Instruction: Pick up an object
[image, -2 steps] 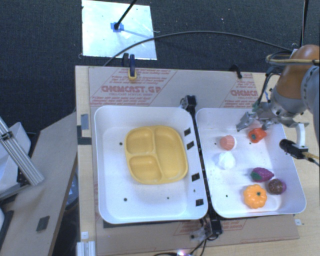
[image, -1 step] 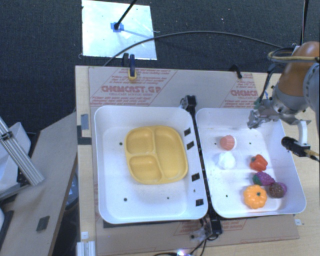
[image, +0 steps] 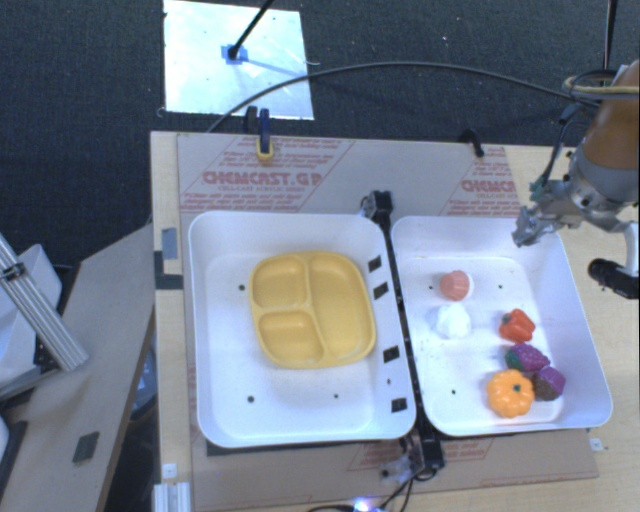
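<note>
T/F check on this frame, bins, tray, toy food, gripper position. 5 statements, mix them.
1. The yellow tray lies in the left bin. True.
2. The tray has three compartments. True.
3. The orange pumpkin sits in the left bin. False: it is in the right bin, near the front edge.
4. The gripper is over the tray. False: it is above the right bin's far right corner, apart from the toys.
5. The white item lies just in front of the pink ball. True.
</note>
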